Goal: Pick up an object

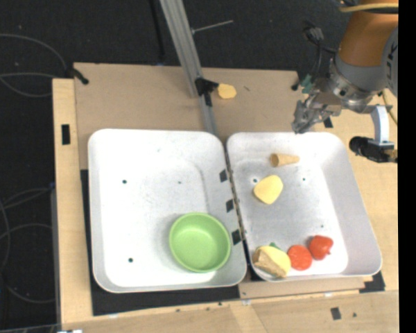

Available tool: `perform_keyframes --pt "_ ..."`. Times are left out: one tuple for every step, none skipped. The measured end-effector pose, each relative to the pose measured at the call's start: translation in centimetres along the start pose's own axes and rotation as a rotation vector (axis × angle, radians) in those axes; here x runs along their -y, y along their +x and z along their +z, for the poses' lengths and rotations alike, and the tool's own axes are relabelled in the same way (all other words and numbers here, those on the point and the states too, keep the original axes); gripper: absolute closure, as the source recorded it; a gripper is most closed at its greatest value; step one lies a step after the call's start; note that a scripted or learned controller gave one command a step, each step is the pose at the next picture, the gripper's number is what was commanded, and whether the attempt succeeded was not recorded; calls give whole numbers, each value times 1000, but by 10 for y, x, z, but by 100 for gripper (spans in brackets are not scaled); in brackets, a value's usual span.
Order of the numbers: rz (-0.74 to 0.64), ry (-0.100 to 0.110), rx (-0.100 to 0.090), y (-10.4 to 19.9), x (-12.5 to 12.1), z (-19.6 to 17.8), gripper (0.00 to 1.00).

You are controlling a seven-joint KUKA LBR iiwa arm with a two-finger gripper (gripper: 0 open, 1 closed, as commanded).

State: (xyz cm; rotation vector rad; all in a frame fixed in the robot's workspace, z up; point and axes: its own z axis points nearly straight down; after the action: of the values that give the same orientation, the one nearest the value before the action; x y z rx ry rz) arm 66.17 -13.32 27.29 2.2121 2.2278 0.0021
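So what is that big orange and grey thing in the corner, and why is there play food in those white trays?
That big thing is a robot arm. At its tip is a gripper, a little hand with two fingers, hanging above the far edge of the right tray. It is not holding anything. The picture comes from one camera fixed above the bench, looking down at a slant.

The two white trays are bins. The left bin has a green bowl in it. The right bin has a small tan cone-like piece, a yellow piece, two red pieces and a yellowish piece in the near corner. Another small yellow piece lies on the bench behind the bins.

The robot's job is to pick one thing up.
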Motion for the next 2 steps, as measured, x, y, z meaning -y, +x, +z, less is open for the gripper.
perform_keyframes --pt "1 0 1 47 -10 0 100" --pt "2 3 0 99 -3 15 100"
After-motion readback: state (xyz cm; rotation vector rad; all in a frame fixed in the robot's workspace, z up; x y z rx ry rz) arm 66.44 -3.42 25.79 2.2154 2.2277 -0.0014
